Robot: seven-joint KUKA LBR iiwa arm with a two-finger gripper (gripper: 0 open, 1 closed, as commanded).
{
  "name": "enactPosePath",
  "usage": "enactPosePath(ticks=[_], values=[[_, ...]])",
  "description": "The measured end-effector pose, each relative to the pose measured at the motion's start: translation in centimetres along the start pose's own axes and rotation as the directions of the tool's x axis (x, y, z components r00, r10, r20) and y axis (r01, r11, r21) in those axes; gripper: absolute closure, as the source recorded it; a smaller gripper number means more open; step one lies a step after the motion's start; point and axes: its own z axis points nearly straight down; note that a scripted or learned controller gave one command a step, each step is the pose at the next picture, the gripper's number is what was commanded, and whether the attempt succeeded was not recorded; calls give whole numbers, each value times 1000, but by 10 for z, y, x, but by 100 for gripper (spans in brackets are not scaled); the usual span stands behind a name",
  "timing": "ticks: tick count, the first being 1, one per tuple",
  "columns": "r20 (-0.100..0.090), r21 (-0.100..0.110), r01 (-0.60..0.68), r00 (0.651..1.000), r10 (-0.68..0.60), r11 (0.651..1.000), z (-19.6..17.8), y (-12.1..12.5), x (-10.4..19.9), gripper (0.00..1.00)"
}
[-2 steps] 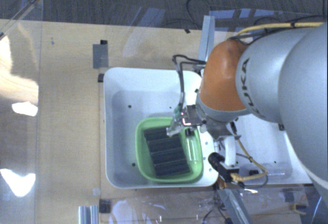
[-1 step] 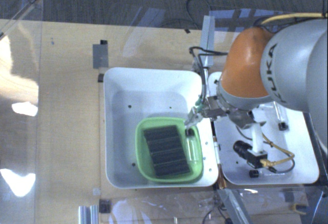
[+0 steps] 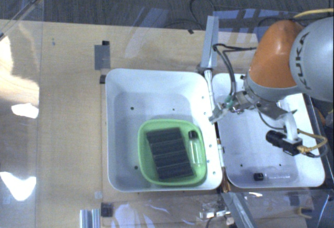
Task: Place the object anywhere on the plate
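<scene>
A green plate (image 3: 142, 144) lies in the left bin (image 3: 122, 117), toward its front right. On the plate rests a dark ridged block (image 3: 168, 154), and beside it along the plate's right side lies a small clear bottle with a black cap (image 3: 194, 144). Another clear bottle with a black cap (image 3: 271, 175) lies near the front of the right bin (image 3: 245, 159). My gripper (image 3: 225, 107) hangs at the left edge of the right bin, close to the wall between the bins, above and right of the plate. The wrist hides its tips.
The grey arm with its orange band (image 3: 274, 57) covers the back of the right bin. A black connector with a yellow cable (image 3: 284, 141) hangs off the wrist. A grey post (image 3: 210, 42) stands behind the bins.
</scene>
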Motion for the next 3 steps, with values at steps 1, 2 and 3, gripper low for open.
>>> enactPosePath(ticks=[1,2,3], values=[[2,-2,68,998,-68,998,-52,-5,-49,0],[5,-9,74,997,-73,997,-64,-3,-49,100],[-1,0,257,966,-257,966,0,-14,-1,100]])
